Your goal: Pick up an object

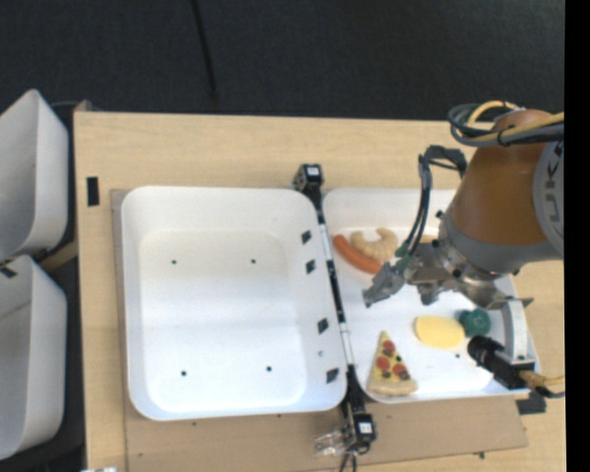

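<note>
Pale wooden bench (226, 146) carries 2 shallow white bins. Over the right bin (374, 203) hangs the grey pincer (382, 289); whether it is spread or pressed together, I cannot tell. Nearest lie an orange sausage-shaped toy (356, 252) and a beige curled pastry toy (379, 239); further off, a yellow oval piece (440, 331) and a toy pizza slice (390, 364). Judged: approach step; next, descend squarely onto 1 item.
</note>
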